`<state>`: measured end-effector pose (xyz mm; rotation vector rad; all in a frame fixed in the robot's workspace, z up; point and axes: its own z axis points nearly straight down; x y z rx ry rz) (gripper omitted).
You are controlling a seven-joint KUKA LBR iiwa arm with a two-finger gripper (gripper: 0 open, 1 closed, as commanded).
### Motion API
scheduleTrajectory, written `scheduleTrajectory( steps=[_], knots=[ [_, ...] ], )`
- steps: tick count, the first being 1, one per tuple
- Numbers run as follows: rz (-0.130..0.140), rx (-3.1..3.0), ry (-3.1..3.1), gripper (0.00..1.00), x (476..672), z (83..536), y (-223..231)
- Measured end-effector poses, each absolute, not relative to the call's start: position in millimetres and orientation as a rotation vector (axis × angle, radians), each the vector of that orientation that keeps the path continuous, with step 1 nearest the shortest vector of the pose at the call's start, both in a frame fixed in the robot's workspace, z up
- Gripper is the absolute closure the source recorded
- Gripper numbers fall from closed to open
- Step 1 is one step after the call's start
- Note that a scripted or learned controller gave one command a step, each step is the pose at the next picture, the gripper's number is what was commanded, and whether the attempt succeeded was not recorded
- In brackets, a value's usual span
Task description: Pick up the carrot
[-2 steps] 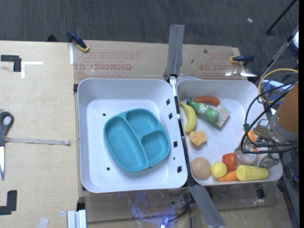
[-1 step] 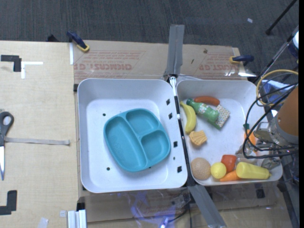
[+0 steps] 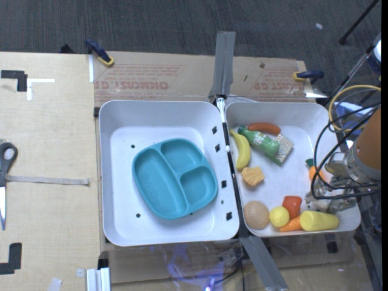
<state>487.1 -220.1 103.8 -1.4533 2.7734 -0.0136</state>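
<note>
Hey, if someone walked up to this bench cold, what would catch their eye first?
Probably the big teal plate, lying alone in the left bin. Next, the bright heap of toy food in the right bin: a banana by the divider, a green bottle beside it, and the carrot at the near edge between a lemon and a yellow piece. The arm with its looping cables comes in at the right.

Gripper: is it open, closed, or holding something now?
Gripper: cannot be told; it sits low at the right bin's right side, near the carrot.
</note>
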Motion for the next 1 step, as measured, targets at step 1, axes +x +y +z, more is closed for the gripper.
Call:
scheduleTrajectory(
  steps=[1],
  knots=[
    [-0.006,-1.944,2.460,1.00,480.7,93.3,-221.1]
  ],
)
